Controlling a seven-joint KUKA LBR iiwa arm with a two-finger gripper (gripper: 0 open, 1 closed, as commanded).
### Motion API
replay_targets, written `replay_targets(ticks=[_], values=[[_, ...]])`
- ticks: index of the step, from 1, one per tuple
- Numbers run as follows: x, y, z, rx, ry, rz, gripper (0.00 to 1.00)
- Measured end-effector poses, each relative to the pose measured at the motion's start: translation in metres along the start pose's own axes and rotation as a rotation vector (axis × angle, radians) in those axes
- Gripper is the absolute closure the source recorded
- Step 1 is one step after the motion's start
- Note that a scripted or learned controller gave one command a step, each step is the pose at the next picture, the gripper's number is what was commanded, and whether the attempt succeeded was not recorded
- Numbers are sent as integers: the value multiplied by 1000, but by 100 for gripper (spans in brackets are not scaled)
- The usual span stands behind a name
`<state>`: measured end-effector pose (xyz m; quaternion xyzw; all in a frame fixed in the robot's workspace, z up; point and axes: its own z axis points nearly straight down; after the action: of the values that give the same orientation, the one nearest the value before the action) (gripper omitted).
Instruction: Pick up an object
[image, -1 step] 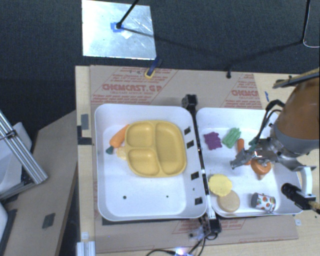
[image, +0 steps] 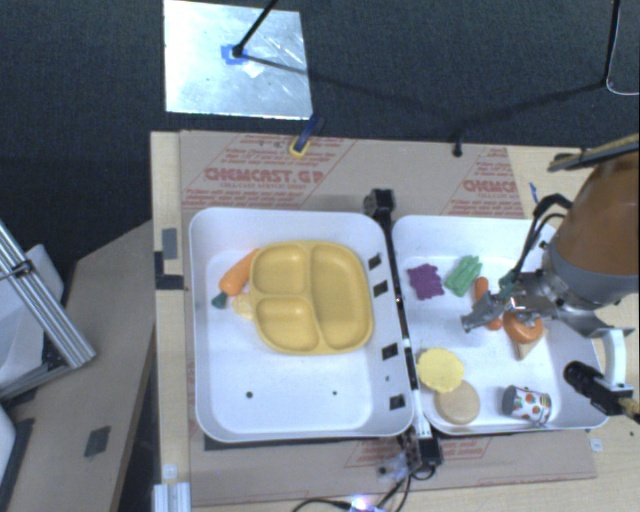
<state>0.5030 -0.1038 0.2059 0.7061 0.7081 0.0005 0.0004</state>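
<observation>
The gripper (image: 487, 316) hung low over the right bin (image: 590, 425), toward 3 o'clock in the camera view, and whether its claw was spread or pressed together I could not tell. Nothing showed as held. The nearest candidates were the orange wedge (image: 524, 334), just beside it at 4 o'clock, and the small red piece (image: 481, 288) at 12 o'clock. The green piece (image: 463, 274) and purple piece (image: 426, 281) lay toward 10 o'clock. Doing this step well probably meant committing to 1 piece, centring over it, and descending straight before lifting.
</observation>
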Motion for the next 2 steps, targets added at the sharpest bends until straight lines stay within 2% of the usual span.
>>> replay_targets(ticks=[2], values=[[-6,-6,104,3,1,2,0]])
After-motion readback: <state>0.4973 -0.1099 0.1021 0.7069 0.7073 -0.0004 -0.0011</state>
